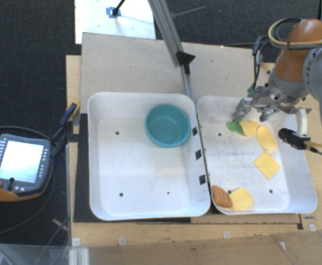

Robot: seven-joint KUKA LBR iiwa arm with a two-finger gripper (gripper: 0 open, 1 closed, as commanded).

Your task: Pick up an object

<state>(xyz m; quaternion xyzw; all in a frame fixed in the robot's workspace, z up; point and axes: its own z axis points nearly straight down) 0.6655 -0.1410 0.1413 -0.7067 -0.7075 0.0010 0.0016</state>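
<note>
Yellow pieces scattered in right bin; gripper at bin's 12 o'clock, grip state indiscernible.

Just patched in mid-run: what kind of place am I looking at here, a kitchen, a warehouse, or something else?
Most likely a robotics lab test cell, not a kitchen. Two shallow white bins sit on a plywood bench, a teach pendant lies at the side, and the gripper hangs over toy-like food pieces.

bowl: teal
bins: white, dark speckles
slices: yellow
leafy piece: green
round piece: orange-brown
arm: grey, orange band
tabletop: pale beige
</note>
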